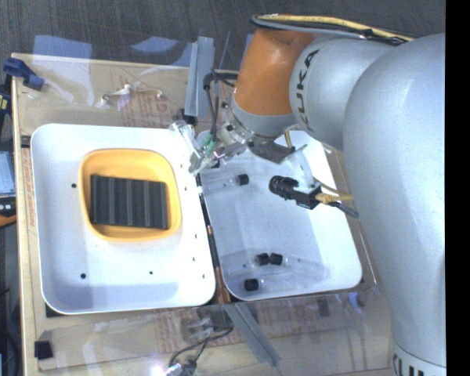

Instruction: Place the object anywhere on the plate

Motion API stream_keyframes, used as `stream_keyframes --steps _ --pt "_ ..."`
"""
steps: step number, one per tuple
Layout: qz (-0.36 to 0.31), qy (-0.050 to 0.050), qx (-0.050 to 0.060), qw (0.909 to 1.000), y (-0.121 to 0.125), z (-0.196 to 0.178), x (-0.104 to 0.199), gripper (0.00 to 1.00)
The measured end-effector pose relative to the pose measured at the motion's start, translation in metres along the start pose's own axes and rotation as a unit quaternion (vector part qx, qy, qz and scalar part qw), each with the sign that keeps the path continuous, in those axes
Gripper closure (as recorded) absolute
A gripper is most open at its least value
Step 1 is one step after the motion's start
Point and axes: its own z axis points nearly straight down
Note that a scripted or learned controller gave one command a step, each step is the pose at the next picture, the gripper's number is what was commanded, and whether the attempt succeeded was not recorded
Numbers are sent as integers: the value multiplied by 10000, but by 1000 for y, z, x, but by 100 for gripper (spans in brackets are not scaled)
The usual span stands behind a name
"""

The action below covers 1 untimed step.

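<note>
Down at the near edge, the right-hand shallow white bin (pixel 341 269) shows small dark bits. Up by the far end of the divide hangs the gripper (pixel 207 149) on the grey arm with its orange band (pixel 270 69), a small greenish object (pixel 209 141) at its tip; whether it's pinched, I cannot tell. Left, the yellow square plate with its dark ribbed insert (pixel 129 198) waits in the left white bin (pixel 55 272), so I'd say the carry-over is barely begun.
</note>
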Motion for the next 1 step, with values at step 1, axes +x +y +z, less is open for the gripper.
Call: stream_keyframes --steps 1 --pt "3 -2 -2 10000 0 0 0 0"
